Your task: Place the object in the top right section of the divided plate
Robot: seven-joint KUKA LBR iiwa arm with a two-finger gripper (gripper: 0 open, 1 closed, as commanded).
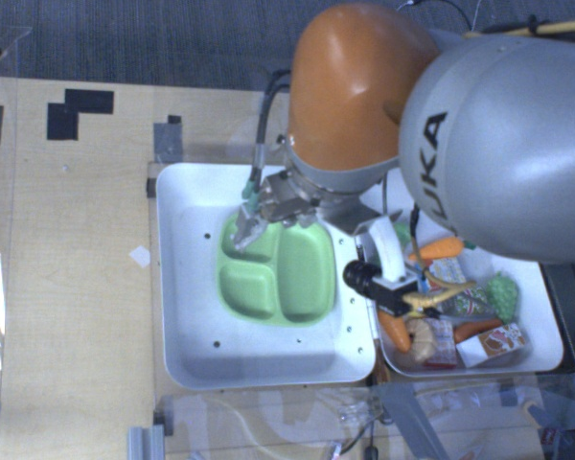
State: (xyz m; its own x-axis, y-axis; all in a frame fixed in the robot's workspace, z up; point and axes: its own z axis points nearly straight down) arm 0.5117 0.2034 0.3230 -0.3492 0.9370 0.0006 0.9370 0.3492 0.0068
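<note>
Green and glossy: plate (302, 276), flat near the middle of the left bin (187, 295), split into one long section on its right side and two smaller ones on its left. Seen from above at a slant. Hanging over the plate's upper left section, gripper (241, 240), its tip low and close to the plate's rim there; open or closed, cannot tell, nor whether anything is held. Above it, orange band (355, 84), then the grey arm (498, 132), covering the top of the right bin (548, 351). Crowded in that right bin: carrot (439, 248) near the upper edge, second carrot (393, 332) at the lower left, bushy green thing (503, 295) toward the right wall, red-and-white packet (494, 343) at the bottom, more small packets between them, too jumbled to name. Which of these counts as the object to place, cannot tell. Pale wooden bench (67, 286) to the left, with black blocks (77, 113) marked near its far edge.
</note>
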